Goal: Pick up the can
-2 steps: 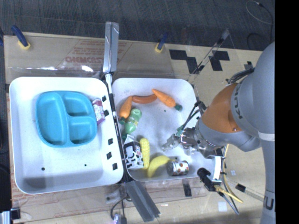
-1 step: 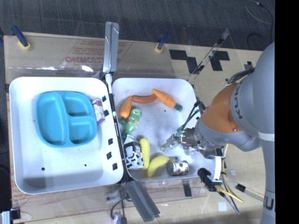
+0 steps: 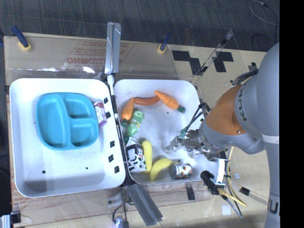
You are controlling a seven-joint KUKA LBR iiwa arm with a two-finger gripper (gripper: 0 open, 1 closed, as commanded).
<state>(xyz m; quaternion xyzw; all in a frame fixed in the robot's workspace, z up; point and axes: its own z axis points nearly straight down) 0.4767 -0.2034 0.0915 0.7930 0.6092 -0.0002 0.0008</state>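
Two white bins sit side by side below me. From the single overhead camera, I see the can [image 3: 182, 170] lying on its side near the front edge of the right bin [image 3: 190, 87], just beside a banana [image 3: 159, 167]. My gripper [image 3: 176, 145] hangs low over that bin's floor, above the can and apart from it (whether the claw is open or closed I cannot tell). The left bin [image 3: 23, 141] holds a blue tray [image 3: 68, 120].

can [image 3: 182, 170] in right bin [image 3: 190, 87], right of banana [image 3: 159, 167], tray [image 3: 68, 120] in left bin [image 3: 23, 132]
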